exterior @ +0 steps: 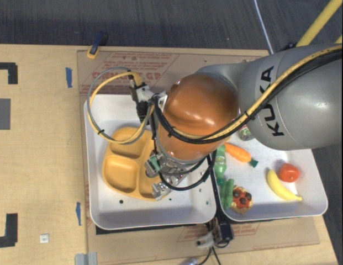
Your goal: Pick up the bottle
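Observation:
A green bottle (220,162) lies along the divider between the two bins, its upper end hidden under the arm's orange band (198,115). My gripper (160,179) hangs low over the left bin (105,214), above the right edge of a yellow divided plate (122,169). It is to the left of the bottle and apart from it. The wrist and cables hide most of the gripper.
The right bin (309,206) holds an orange carrot (238,153), a red tomato (289,173), a yellow banana (281,186), a dark green vegetable (227,192) and a small red-and-yellow toy food (241,199). The big grey arm covers the back of both bins.

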`<state>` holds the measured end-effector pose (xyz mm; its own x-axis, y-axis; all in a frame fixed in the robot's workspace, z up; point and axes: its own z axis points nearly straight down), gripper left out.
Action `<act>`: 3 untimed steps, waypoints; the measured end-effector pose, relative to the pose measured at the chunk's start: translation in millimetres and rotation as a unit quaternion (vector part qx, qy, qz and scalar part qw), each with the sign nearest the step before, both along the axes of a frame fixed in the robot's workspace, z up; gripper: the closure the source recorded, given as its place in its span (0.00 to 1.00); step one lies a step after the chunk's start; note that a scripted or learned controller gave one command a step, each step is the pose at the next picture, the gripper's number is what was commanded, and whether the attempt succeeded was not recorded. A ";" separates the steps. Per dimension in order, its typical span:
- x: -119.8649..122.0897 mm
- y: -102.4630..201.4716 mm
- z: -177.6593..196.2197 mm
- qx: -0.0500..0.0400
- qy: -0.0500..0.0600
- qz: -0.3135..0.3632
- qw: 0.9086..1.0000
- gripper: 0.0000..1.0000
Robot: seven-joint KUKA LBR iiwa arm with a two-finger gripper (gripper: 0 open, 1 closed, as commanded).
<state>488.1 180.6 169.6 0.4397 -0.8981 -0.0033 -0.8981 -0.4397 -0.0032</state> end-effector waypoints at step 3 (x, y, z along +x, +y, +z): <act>1.4 44.7 -1.4 0.001 0.000 -0.049 0.999 0.00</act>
